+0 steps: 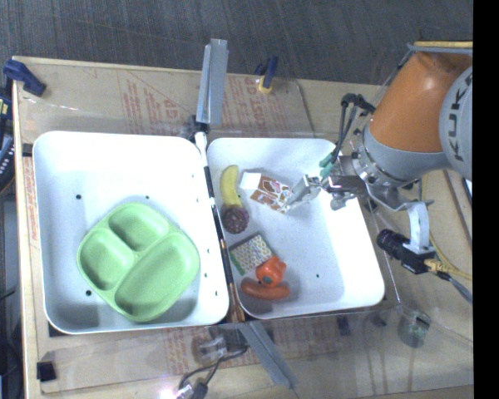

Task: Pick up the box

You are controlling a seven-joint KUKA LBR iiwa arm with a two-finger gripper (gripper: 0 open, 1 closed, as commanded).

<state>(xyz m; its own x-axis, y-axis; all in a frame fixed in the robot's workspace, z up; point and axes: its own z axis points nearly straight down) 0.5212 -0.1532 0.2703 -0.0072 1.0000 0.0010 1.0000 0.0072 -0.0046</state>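
Observation:
The box is a small white and brown carton lying flat in the back half of the right bin, just right of a yellow banana. My gripper reaches in from the right and hangs low at the box's right end, close to it or touching it. The box rests on the bin floor. The grey wrist and orange band of the arm sit over the bin's right rim.
A dark round fruit, a green patterned square pad and orange-red toy food lie along the right bin's left side. A green divided plate sits in the left bin.

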